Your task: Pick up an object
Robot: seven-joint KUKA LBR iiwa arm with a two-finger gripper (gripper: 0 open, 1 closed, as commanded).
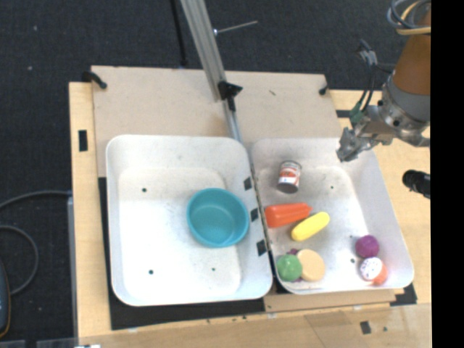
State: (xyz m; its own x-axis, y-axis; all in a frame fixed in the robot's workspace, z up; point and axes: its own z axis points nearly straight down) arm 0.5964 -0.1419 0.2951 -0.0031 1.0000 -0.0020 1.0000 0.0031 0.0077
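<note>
The right bin (377, 194) holds several small items: a red and white can (288, 176), an orange carrot (287, 214), a yellow piece (310, 225), a green ball (289, 267), a tan round piece (312, 264), a purple ball (367, 246) and a red and white speckled piece (373, 269). A blue bowl (217, 217) sits in the left bin (145, 172). My gripper (348, 151) hangs over the far right corner of the right bin, with nothing seen between its fingers.
A metal pole (206, 49) slants from the top down to the gap between the bins. Tan board (181, 100) lies behind the bins. The arm's orange band (413, 67) stands at the right edge.
</note>
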